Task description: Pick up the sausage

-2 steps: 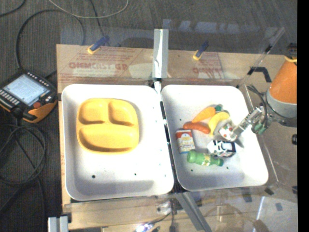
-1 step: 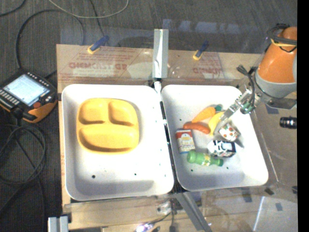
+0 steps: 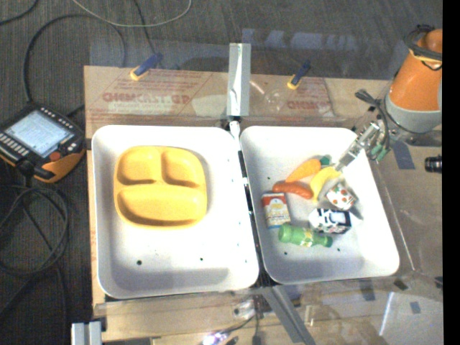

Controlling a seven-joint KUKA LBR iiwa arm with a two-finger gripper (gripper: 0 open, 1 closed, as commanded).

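Taking the right bin (image 3: 374,261) as the landmark: its near edge faces the bench front, and the toy foods lie heaped toward its middle and far-right side, most likely tipped in loose rather than arranged, which is why they touch and overlap. Nearest inside it lies a green bottle (image 3: 305,236) on its side; just beyond that sit a small carton (image 3: 276,210) with a red and white label, its print too small to read, and a black-and-white patterned piece (image 3: 331,221); a white item with coloured spots (image 3: 340,195) rests against that piece. Farther in, the sausage (image 3: 295,189), reddish-orange and short, lies flat just beyond the carton, touching a carrot (image 3: 305,169) and a yellow banana-like piece (image 3: 325,177) on its far side; that crowding suggests any grasp must separate it from its neighbours. Left of the right bin, the left bin (image 3: 108,264) holds a yellow compartment tray (image 3: 162,185), set upright, presumably as a drop-off place. At the right bin's far-right corner the gripper (image 3: 358,149) hovers over the rim, angled down toward the pile, apart from the sausage; whether its jaws stand wide or narrow I cannot tell. Beyond the bins, the cardboard sheet (image 3: 165,95) carries faded red lettering, mirrored or upside down and not legible; far left of the bins a teach pendant (image 3: 39,144) lies on the floor.
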